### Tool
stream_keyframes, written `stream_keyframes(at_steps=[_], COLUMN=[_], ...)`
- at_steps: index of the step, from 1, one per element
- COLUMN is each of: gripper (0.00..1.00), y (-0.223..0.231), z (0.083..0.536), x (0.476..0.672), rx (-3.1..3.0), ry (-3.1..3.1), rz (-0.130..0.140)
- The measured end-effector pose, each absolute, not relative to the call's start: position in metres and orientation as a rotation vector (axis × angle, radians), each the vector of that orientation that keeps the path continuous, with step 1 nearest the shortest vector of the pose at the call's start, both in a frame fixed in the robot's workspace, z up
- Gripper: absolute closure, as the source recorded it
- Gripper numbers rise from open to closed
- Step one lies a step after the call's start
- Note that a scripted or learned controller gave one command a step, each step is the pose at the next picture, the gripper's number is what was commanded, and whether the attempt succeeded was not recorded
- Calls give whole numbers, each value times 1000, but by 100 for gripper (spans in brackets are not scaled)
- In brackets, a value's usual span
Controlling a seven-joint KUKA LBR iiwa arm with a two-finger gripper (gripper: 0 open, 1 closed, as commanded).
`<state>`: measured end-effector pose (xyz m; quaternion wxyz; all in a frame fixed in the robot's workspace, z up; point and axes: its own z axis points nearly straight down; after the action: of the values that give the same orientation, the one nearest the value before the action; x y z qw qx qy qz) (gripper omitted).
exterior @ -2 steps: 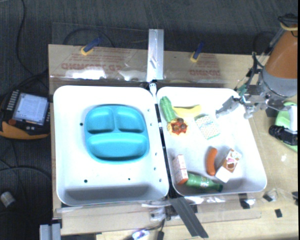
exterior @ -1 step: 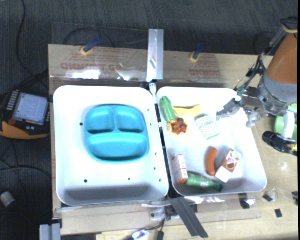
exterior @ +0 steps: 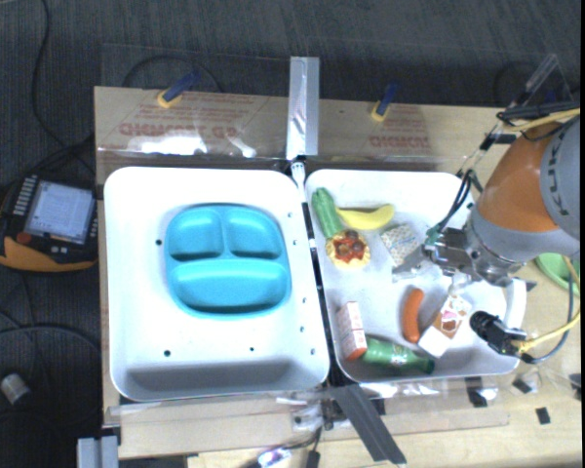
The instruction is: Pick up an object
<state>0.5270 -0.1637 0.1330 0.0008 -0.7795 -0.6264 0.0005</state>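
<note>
Two shallow white bins side by side on a wooden bench. Left white bin [exterior: 127, 261]: one light blue plastic plate with three compartments [exterior: 226, 258], lying flat at centre. Right white bin [exterior: 409, 178]: a scatter of toy foods and packs. Along its left wall, far end, a green cucumber [exterior: 325, 211]; just beside it a yellow banana [exterior: 367, 217], curved, pointing toward the bin's middle. Below those a small round red-and-yellow piece [exterior: 349, 247], kind not clear. Near it to the right a grey speckled block [exterior: 400, 242]. Mid-bin, an orange carrot-like piece [exterior: 412, 313], standing roughly lengthwise. At the near left, a small red-and-white box [exterior: 350, 330], and touching its lower end a dark green bottle [exterior: 395, 357] lying on its side along the near wall. Just right of the orange piece, a small white carton with a red mark [exterior: 447, 325], tilted. Grey arm with orange band [exterior: 526, 203] reaching in over the right bin's right side. Gripper [exterior: 455, 286] low over the bin, directly above the white carton, between the grey block and the carton; contact with either not certain. Wide or narrow grip: cannot tell from this angle, and nothing seen held. On the floor left of the bench, a handheld control pad with a screen [exterior: 49, 217].
</note>
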Motion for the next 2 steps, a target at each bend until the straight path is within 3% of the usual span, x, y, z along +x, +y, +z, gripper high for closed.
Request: stream_keyframes(at_steps=[1,2], gripper=[0,0], y=[-157,-147], z=[113,90], x=[513,490], rx=[-2482,-2294], ry=[-1992,-2167], rz=[-43,-15])
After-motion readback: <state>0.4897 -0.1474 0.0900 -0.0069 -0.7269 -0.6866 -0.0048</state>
